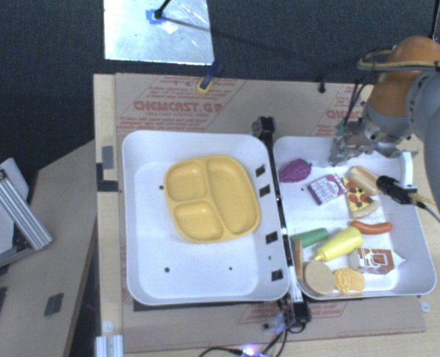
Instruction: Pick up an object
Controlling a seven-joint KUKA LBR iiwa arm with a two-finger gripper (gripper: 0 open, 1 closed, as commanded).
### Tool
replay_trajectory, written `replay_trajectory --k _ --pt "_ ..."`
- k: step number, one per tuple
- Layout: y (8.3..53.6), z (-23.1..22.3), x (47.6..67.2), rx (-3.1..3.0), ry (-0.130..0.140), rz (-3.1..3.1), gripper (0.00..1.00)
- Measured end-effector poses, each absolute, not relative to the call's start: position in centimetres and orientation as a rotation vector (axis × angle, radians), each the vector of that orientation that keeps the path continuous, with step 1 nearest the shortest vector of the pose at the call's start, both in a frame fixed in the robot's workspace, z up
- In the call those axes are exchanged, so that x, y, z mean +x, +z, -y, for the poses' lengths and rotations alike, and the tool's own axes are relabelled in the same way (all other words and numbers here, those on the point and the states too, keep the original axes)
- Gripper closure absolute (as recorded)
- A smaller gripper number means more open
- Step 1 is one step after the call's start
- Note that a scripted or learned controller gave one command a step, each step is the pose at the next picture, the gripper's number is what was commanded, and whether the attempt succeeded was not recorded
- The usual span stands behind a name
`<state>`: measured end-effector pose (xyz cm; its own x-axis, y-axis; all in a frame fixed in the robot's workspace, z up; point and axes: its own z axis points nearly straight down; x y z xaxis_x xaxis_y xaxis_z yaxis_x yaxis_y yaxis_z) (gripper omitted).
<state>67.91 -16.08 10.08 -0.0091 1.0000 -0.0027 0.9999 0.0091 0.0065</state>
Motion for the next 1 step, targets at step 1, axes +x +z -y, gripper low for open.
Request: replay_trajectory --k 1 --pt "14.88 15.22 67.78 2.213 0.004 -2.226 1.0"
